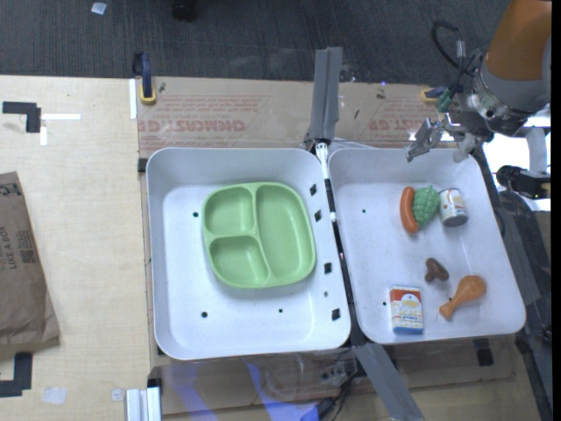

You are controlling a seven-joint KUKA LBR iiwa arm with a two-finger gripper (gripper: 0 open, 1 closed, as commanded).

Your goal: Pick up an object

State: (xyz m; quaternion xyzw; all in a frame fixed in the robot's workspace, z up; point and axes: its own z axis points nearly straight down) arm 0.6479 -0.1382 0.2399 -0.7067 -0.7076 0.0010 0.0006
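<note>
green divided plate (259,234) in left bin (166,261) | brown paper bag (22,257) far left on bench

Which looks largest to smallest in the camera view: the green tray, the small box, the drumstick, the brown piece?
1. green tray
2. small box and drumstick: about alike, so I do not rank them
3. brown piece

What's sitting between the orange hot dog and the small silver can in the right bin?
In the camera view, a green leafy toy vegetable lies between the orange hot dog and the small silver can, touching the hot dog.
</note>
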